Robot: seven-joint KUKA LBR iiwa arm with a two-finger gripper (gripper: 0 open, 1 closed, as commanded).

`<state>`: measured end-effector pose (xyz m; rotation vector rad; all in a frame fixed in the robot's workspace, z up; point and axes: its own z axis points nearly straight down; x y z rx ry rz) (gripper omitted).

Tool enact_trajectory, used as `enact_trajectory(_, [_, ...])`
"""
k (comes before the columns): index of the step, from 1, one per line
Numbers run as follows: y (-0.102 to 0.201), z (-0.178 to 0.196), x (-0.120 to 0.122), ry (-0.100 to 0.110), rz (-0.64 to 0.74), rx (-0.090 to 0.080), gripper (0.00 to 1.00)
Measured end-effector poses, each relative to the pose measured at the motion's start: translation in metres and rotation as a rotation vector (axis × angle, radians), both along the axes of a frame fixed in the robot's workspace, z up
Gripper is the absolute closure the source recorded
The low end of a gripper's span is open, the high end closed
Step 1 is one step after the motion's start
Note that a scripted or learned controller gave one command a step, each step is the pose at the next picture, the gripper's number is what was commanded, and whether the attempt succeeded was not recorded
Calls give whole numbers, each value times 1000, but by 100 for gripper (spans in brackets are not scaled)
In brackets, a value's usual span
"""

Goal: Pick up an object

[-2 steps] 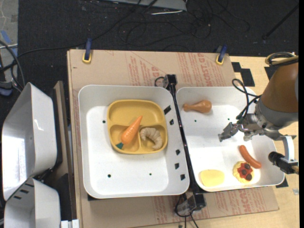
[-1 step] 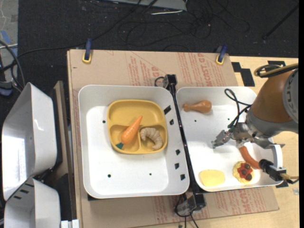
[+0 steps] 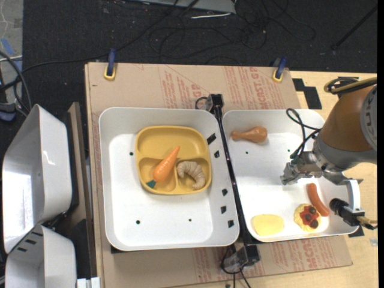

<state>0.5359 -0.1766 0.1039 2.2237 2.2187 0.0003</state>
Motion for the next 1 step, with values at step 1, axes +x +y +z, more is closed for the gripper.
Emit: enact_trajectory(1, [-1, 62, 7, -7, 5, -2, 100])
